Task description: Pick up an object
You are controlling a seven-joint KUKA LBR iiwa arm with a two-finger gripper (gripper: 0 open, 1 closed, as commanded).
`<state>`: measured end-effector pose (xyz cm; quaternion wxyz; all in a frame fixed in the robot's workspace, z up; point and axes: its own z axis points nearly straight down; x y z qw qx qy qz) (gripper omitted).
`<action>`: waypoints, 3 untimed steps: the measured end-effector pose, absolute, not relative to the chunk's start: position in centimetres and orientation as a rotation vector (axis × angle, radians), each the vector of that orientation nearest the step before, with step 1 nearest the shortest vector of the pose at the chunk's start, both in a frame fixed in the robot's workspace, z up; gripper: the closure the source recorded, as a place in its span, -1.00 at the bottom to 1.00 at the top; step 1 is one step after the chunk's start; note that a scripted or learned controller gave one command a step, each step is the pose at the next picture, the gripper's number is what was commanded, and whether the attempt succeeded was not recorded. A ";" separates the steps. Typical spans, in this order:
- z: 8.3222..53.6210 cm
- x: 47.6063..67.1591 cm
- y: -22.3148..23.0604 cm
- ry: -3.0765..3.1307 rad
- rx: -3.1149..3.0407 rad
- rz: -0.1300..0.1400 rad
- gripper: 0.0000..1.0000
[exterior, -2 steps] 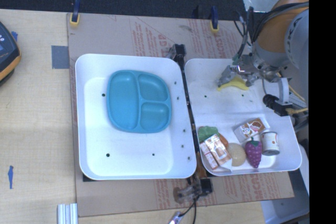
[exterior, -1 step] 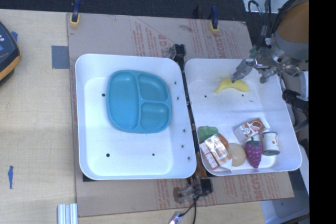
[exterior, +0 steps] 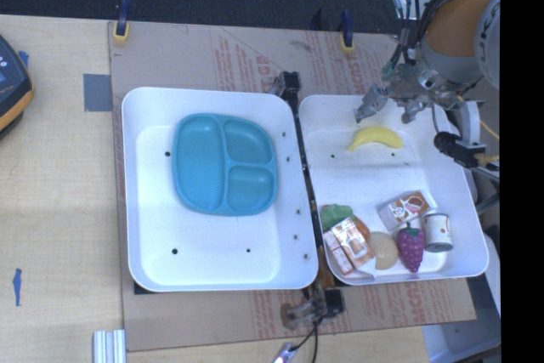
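A yellow banana [exterior: 376,138] lies near the back of the right bin [exterior: 340,183]. My gripper [exterior: 391,106] hangs just above and behind it, fingers spread apart with nothing between them; one fingertip [exterior: 371,105] is left of the banana's top, the other to the right. At the bin's front lie a purple grape bunch [exterior: 410,246], a small can [exterior: 438,230], a snack packet [exterior: 404,209], a wrapped red and white pack [exterior: 347,242], a green leafy item [exterior: 335,215] and a tan round piece [exterior: 384,252].
The left bin [exterior: 144,183] holds a blue divided plate [exterior: 225,163]. The arm, with its orange band [exterior: 463,4], comes in from the upper right. Clamps [exterior: 121,17] stand along the back edge of the cardboard base.
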<state>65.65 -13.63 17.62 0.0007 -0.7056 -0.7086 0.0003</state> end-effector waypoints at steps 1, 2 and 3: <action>12.7 65.6 -13.4 -2.228 -2.212 0.006 -1.00; 9.2 65.6 -14.1 -2.223 -2.214 0.008 -1.00; 9.2 65.6 -14.1 -2.223 -2.214 0.007 -1.00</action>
